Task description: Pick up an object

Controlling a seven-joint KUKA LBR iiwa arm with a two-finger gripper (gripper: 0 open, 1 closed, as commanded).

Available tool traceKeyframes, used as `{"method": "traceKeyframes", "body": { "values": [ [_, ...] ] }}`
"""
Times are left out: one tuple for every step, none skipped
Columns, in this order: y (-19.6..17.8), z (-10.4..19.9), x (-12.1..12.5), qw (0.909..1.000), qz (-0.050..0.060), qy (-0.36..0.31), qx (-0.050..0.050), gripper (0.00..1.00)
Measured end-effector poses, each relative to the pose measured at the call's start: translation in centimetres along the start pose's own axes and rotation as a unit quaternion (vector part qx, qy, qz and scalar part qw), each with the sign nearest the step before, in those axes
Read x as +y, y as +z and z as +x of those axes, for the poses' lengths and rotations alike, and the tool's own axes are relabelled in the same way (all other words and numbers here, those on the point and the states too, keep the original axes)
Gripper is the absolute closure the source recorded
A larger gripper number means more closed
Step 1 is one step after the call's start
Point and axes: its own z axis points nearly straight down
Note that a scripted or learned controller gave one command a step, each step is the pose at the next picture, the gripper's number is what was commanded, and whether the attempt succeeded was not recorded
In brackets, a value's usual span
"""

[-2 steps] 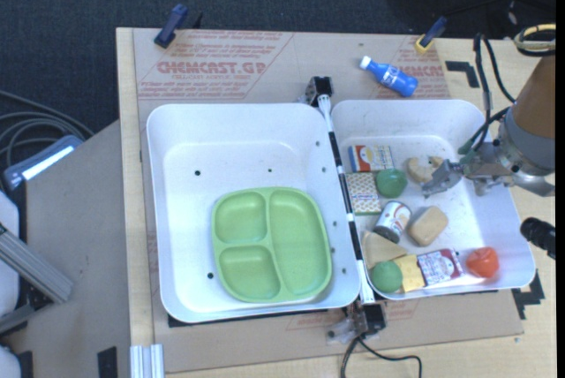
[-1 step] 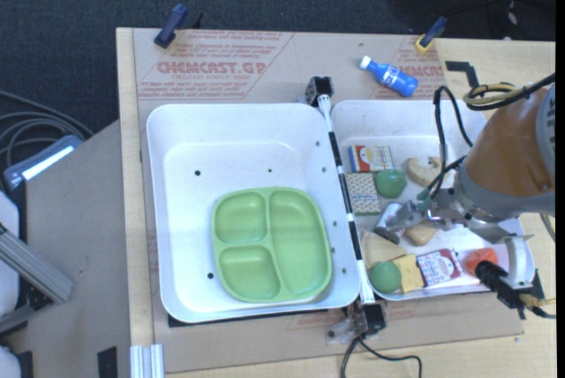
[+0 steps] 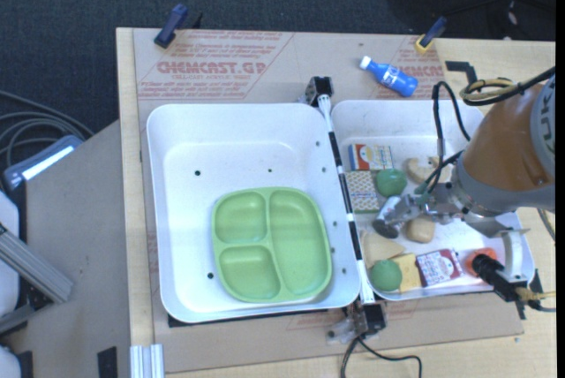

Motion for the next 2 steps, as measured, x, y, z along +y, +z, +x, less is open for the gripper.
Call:
{"method": "traceKeyframes", "body": {
  "values": [
    [0.19, -0.26, 1.00, 1.0000, -0.003, 0.000, -0.001, 0.00],
    [0.21, -0.27, 1.00, 1.0000, -0.003, 0.000, -0.001, 0.00]
  ]
}}
